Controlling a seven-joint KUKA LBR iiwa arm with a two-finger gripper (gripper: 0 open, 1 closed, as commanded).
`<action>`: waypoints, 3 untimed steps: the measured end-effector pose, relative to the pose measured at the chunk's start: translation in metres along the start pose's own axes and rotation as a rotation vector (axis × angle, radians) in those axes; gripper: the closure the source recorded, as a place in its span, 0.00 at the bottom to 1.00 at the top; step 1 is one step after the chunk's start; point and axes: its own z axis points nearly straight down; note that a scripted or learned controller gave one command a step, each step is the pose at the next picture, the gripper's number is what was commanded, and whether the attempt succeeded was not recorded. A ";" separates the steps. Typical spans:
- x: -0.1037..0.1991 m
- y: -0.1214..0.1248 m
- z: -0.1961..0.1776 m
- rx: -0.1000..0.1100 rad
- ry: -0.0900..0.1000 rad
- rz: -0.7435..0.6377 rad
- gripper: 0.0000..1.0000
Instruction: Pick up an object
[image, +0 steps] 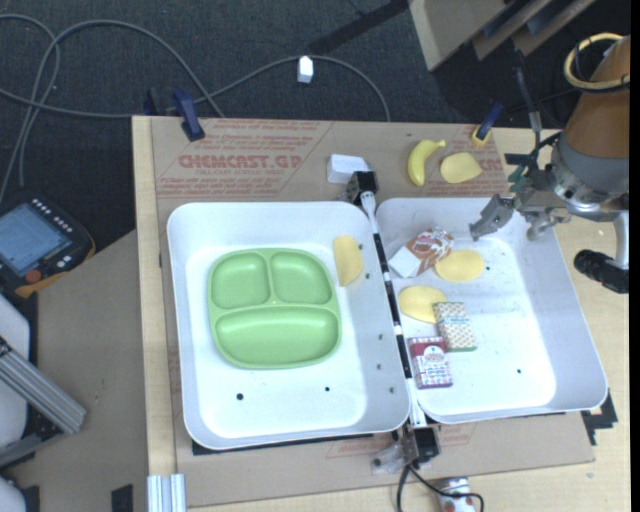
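I'd go for the yellow chip-shaped piece lying flat in the right bin, a little right of the frame's centre. It looks like a thin, hard plastic play-food slice: light, stiff and probably slick, so I judge it wants pinching across its narrow width, low against the bin floor, or it will skate away. Touching its left end is a red-and-white wrapped packet, likely crinkly and soft. Just below lies a second yellow piece, then a patterned little box and a red carton, both boxy and easier to squeeze by their flat sides.

My tool hovers at the bin's upper right edge, its two fingers spread apart with nothing between them.

In the left bin sit a green divided plate and another yellow slice. A toy banana rests on the table beyond.
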 end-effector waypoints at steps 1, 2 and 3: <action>0.014 0.007 0.114 0.000 0.000 -0.001 0.00; 0.014 0.008 0.102 -0.003 -0.001 -0.001 1.00; 0.094 -0.021 0.013 -0.001 0.000 -0.001 1.00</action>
